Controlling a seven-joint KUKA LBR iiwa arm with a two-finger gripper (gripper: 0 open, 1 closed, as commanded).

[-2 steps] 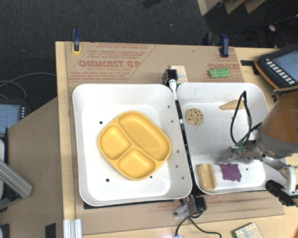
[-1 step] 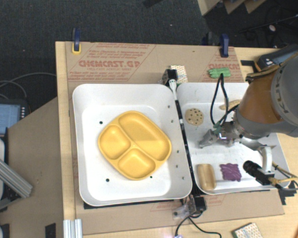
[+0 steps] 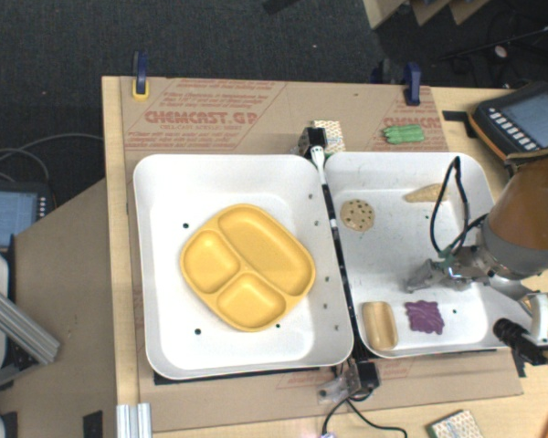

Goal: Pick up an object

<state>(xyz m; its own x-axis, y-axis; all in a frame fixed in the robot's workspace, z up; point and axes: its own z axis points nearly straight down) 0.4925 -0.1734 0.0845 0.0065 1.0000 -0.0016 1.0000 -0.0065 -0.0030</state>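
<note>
Left bin (image 3: 155, 245): holds a yellow divided plate (image 3: 247, 265), lying flat near the middle.
Right bin (image 3: 475, 176): holds a cookie (image 3: 356, 214), a tan flat piece (image 3: 426, 192) toward the far side, a purple toy (image 3: 424, 316) and a tan bread-like block (image 3: 379, 324) against the near wall.
Gripper (image 3: 426, 276): low inside the right bin, just above the purple toy; the fingers look spread with nothing between them, though they are small and partly blurred here.
Likely target: the purple toy, nearest the gripper, lying flat and apart from the tan block.
Handling: probably light, soft and lumpy; it sits low, so pinch across its narrower middle, pressing close to the bin floor.
Risk: a shallow grip may slide off its edge.
</note>
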